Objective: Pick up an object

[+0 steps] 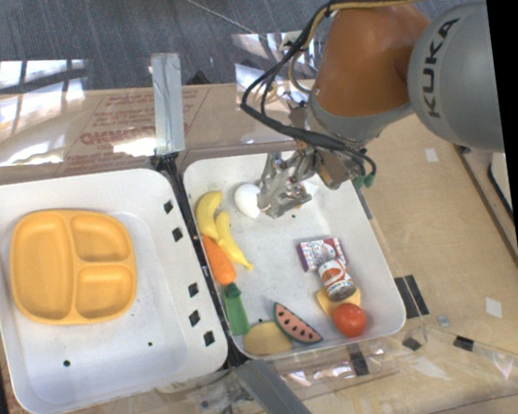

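Note:
My gripper [280, 199] hangs over the far part of the right bin [362, 235], with its metal fingers pointing down and left. A white egg [247, 199] lies just left of the fingertips, close to or touching them. Along the bin's left wall lie a yellow banana [216, 226], an orange carrot [219, 261] and a green piece [236, 310]. A small can [335, 277] with a red label, a tomato [350, 319], a watermelon slice [296, 323] and a yellow fruit [266, 339] sit near the front.
The left bin [35, 373] holds an orange divided plate [71, 265]. A black divider with clips runs between the bins. Brown cardboard lies beyond the bins and to the right.

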{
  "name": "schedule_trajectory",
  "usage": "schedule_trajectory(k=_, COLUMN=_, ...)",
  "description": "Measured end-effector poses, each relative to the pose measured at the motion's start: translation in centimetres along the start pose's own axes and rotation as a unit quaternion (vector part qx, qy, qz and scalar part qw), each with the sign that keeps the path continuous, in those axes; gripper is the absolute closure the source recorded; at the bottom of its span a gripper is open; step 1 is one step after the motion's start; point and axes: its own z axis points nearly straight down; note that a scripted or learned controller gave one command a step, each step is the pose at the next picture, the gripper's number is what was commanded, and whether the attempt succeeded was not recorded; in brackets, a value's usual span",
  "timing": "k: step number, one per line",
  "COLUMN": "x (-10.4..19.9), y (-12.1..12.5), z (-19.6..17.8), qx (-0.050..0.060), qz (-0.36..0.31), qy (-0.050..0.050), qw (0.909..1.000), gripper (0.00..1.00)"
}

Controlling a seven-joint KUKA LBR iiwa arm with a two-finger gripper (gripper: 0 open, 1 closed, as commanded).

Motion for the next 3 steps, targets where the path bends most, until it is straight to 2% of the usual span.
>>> schedule_trajectory(k=1, x=-5.6, y=0.6, z=-2.2, qx=0.000, qz=-0.004, qy=0.000, qw=1.0000, gripper=1.00)
schedule_trajectory(k=2, x=-2.7, y=-10.4, z=-6.0, qx=0.003, qz=0.025, qy=0.000, qw=0.9997, gripper=1.00)
schedule_trajectory(k=3, x=-4.8, y=-2.2, z=-0.2, qx=-0.001, qz=0.066, qy=0.002, qw=0.9978, gripper=1.00)
